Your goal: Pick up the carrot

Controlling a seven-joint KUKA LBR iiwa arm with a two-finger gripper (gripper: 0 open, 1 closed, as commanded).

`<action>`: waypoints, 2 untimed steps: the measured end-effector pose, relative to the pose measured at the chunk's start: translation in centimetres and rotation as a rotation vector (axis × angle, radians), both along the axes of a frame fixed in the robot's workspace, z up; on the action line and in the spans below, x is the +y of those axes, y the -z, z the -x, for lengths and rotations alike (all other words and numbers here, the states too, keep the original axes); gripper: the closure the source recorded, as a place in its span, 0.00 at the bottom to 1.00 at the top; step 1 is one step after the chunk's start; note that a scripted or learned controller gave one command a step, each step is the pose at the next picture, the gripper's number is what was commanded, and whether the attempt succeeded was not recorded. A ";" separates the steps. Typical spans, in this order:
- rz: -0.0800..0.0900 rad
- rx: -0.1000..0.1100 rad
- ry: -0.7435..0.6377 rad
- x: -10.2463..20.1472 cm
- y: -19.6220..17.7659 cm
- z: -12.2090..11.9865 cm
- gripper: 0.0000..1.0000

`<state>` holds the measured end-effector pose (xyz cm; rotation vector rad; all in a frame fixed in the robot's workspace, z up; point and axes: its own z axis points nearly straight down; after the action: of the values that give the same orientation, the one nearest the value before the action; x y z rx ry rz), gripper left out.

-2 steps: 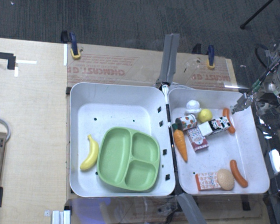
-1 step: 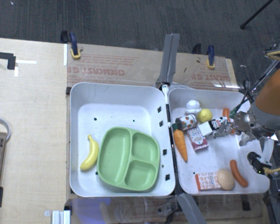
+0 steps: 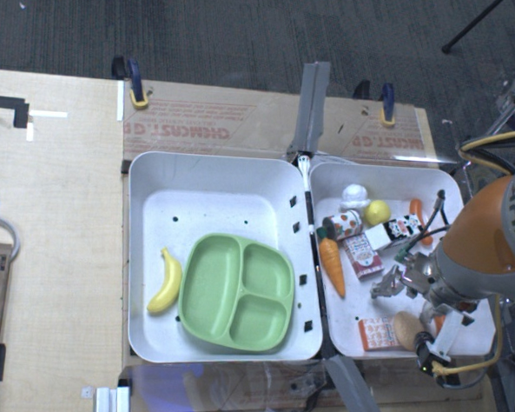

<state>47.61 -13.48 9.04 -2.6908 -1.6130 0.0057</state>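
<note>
Carrot lies in right bin (left side); pincer nearby, grip state unclear.

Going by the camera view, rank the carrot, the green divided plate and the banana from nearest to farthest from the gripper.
Measured from the gripper, low in the right bin:
1. Carrot: same bin, lying along its left wall.
2. Green divided plate: in the left bin, towards its lower right.
3. Banana: left bin, beyond the plate, near the far left wall.
</note>
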 end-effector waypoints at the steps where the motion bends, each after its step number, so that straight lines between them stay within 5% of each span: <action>1: 0.002 -0.002 0.012 4.1 0.0 -2.4 0.00; 2: 0.001 0.001 0.014 4.0 -0.9 -2.4 1.00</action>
<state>49.98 -9.48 9.90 -2.7026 -1.5939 0.0085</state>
